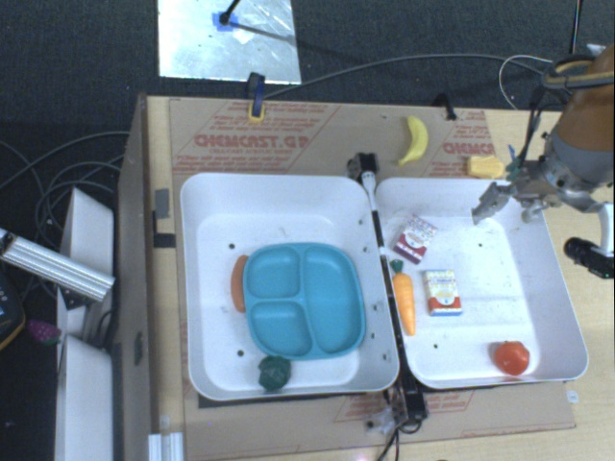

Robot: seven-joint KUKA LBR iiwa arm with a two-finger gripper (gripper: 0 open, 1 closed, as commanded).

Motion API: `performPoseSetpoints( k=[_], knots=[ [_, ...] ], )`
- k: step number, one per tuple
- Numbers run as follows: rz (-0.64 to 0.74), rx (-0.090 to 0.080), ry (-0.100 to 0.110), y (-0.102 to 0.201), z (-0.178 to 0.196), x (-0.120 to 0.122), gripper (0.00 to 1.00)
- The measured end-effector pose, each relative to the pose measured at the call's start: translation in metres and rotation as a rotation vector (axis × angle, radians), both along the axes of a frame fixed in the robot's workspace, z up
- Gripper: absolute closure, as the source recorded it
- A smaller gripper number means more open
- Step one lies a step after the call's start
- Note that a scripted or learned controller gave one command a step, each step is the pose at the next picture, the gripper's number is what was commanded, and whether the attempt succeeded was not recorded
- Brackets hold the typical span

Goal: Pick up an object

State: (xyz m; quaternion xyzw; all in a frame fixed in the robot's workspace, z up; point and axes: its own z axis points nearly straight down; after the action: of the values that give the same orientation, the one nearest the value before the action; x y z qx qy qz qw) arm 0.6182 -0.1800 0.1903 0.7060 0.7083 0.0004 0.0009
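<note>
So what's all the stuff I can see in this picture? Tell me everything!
Bins: two, white, side by side on the bench.
Divided plate: one, blue, in the left bin.
Orange thing: one, tucked by the plate's left edge.
Green lump: one, dark green, front of the left bin.
Carrot: one, orange, left edge of the right bin.
Small boxes: two, red and white, in the right bin.
Tomato: one, red, front right of the right bin.
Banana: one, yellow, behind the bins.
Yellow block: one, behind the right bin.
Gripper: one, grey, over the right bin's back corner.
</note>
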Motion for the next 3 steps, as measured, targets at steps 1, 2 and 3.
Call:
performPoseSetpoints(
  k=[1,2,3],
  knots=[
    [0.001,0.001,0.001,0.053,-0.013,-0.053,0.00],
    [-0.002,0.000,0.000,0.073,-0.096,-0.062,0.00],
    [-0.002,0.001,0.002,0.068,-0.106,-0.076,0.00]
  ],
)
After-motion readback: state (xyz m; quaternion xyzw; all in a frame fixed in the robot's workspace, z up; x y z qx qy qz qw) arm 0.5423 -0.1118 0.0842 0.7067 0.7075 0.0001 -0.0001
